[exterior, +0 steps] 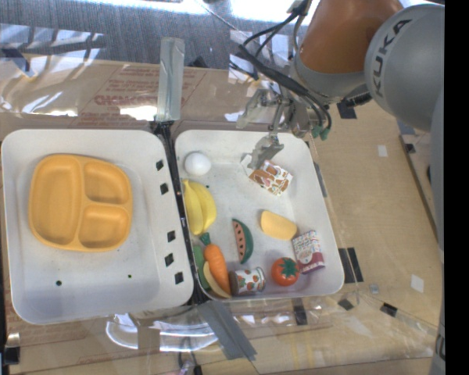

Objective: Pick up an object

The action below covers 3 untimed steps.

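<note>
While the hand (263, 156), grip unclear, hovers by the packet (270, 178), an egg (197, 163) lies near.

Yellow divided tray (80, 201) in left bin (16, 287), cardboard sheet (86, 92) behind bins

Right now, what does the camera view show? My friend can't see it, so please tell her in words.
A grey robot arm reaches in from the right, its gripper just above a patterned packet in the right white bin of toy food: a banana, carrot, tomato, watermelon slice and white ball. The left bin holds a yellow divided plate.
</note>
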Available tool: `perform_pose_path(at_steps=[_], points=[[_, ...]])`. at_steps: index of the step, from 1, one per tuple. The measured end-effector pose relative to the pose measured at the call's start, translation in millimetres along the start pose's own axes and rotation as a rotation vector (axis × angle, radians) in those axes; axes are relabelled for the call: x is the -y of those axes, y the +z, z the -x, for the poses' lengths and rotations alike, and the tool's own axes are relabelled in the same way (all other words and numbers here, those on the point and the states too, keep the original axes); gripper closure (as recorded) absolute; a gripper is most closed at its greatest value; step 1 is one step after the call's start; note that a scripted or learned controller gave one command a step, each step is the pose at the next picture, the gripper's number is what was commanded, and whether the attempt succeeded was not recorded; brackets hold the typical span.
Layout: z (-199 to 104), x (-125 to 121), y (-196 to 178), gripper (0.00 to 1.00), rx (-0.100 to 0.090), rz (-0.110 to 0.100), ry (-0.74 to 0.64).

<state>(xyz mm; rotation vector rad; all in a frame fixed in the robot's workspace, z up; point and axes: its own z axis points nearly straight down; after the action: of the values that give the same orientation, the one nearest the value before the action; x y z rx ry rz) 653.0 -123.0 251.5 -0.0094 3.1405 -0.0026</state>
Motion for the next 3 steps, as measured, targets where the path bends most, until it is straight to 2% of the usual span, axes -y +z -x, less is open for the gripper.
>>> perform_pose_path(at_steps=[1,2,3], points=[[-46,23,140,0.0,-0.009,0.003,0.029],[-128,78,148,0.0,0.024,-0.004,0.065],[-146,86,117,0.0,0.004,0.0,-0.259]])
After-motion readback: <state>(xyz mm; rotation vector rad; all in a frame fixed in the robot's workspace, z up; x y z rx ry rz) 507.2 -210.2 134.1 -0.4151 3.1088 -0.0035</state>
